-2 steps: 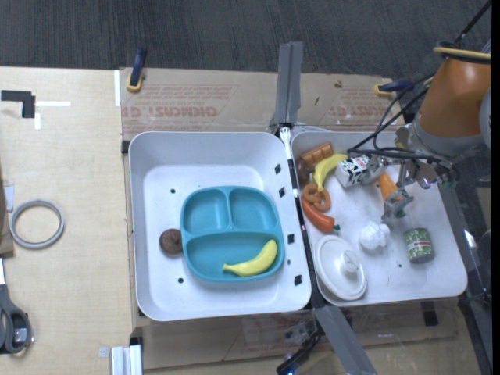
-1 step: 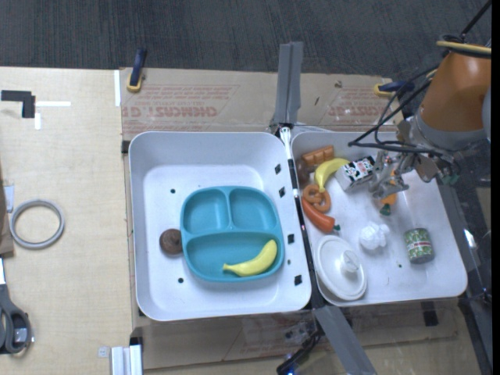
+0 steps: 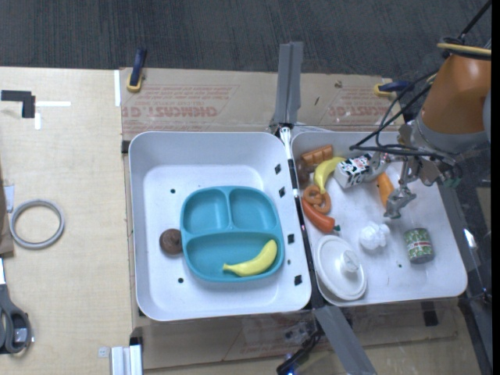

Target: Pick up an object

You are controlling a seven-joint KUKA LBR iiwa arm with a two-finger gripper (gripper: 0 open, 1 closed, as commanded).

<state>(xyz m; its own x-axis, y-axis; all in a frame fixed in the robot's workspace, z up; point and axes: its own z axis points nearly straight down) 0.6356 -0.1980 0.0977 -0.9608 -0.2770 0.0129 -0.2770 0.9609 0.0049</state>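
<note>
My gripper hangs over the right bin, near its back right part. Just to its left lies an orange carrot-like piece, very close to the gripper; contact cannot be judged. A white crumpled object lies below the gripper and a green can to its lower right. A black-and-white box, a yellow banana, a brown sausage, an orange ring, a red pepper and a white lid sit further left.
The left bin holds a teal divided plate with a banana in its front compartment, and a brown ball beside the plate. A grey divider post stands behind the bins. A tape ring lies on the bench at left.
</note>
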